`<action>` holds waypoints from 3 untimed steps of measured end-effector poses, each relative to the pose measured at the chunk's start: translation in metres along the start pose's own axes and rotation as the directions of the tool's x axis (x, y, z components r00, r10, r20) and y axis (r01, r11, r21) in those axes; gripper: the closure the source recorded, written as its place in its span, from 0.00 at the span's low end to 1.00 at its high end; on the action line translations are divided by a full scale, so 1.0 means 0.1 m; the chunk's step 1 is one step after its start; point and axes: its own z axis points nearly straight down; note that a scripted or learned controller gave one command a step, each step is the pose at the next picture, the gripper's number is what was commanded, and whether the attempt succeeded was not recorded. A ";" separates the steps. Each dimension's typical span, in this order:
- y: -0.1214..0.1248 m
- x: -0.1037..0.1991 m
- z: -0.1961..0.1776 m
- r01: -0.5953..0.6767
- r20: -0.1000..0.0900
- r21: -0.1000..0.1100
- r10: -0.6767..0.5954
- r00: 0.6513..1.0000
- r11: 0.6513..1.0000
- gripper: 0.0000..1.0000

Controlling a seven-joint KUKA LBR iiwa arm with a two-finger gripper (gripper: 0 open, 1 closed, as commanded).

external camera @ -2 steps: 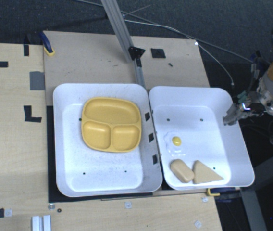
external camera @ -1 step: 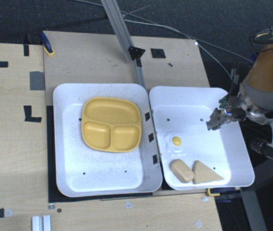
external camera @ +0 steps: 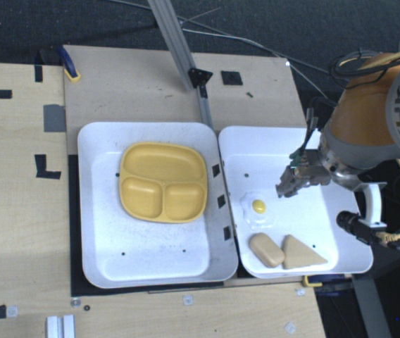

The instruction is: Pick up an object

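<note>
Three small things lie in my right bin (external camera: pixel 341 259): a yellow ball (external camera: pixel 258 206), a tan loaf (external camera: pixel 266 250), a wedge (external camera: pixel 302 253). My end effector (external camera: pixel 287 186) hovers just beside the ball; its state I cannot tell. The ball looks light and prone to roll, so I'd pinch across its middle.

Yellow divided plate (external camera: pixel 163 182), white bins (external camera: pixel 94 189), tan wedge (external camera: pixel 302 253) and roll (external camera: pixel 265 249), small yellow ball (external camera: pixel 258 206).

— Is any writing showing anywhere?
— Only at the right edge of the frame: dark letters are showing on the arm (external camera: pixel 390 111), on its grey casing. They are reading "UK", cut off by the frame edge. Nothing else is reading as text.
</note>
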 end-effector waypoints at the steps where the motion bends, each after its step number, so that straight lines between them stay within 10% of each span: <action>1: 0.04 0.54 0.10 0.001 0.000 0.000 -0.001 1.000 1.000 1.00; 3: 0.01 1.65 0.17 0.001 0.001 0.001 -0.001 1.000 1.000 1.00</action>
